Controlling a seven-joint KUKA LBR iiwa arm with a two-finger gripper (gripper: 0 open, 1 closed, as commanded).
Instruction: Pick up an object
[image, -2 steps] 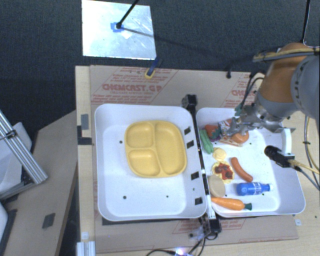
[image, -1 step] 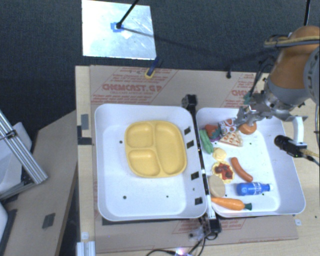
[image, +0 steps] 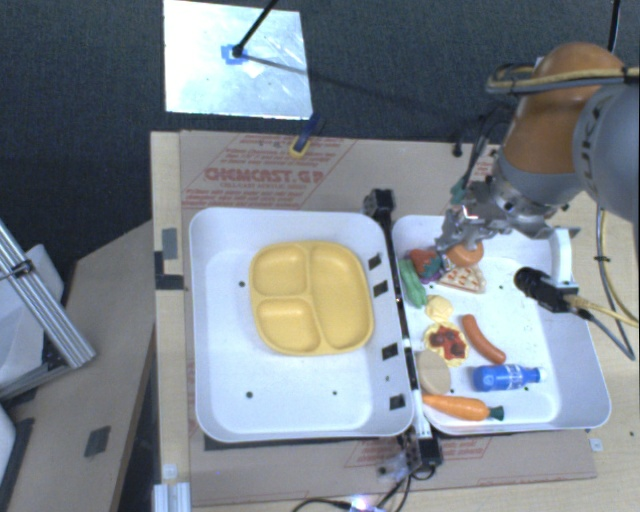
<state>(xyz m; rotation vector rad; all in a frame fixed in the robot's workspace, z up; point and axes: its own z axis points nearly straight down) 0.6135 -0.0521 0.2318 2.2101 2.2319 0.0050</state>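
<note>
Gripper (image: 458, 240) over right bin (image: 585, 390) — pizza slice (image: 464, 277), green pepper (image: 412, 283) crowd beneath

In the right half of the frame, the gripper (image: 455, 240) hangs over toy food in the right bin (image: 575, 350), beside a pizza slice (image: 465, 279).

You're looking at a robotics lab bench: two white bins (image: 215, 400) sit on cardboard sheets (image: 265, 170) over a plain wooden table (image: 110, 290), with dark carpet (image: 80, 100) behind, loose cables (image: 610, 310) on the right, and an aluminium frame rail (image: 40, 300) at the left.
</note>
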